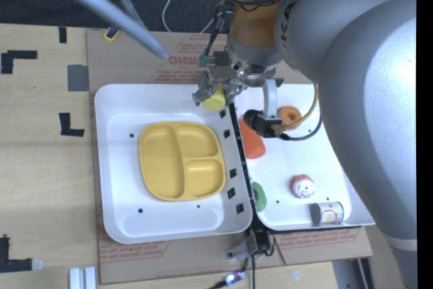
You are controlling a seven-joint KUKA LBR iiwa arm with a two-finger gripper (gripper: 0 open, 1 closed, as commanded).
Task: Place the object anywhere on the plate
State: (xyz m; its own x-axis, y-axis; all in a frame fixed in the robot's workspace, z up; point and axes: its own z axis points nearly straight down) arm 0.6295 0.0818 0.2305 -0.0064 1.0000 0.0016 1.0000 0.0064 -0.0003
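We see a yellow, three-compartment plastic plate [181, 160] in the left white bin [111, 145]. Just beyond its far right corner, our claw [215, 95] is clamped on a small yellow rounded object [214, 101], above the bin's far edge.

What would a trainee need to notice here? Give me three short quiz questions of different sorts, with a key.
1. True or false: the small yellow object already lies on the yellow plate.
2. How many compartments does the plate have?
3. Which stands nearest the right bin's front edge: A) orange ring, B) small can, C) orange cup?

Key: 1. False; the object is at the gripper, above the left bin's back right corner, beyond the plate. 2. Three. 3. B.
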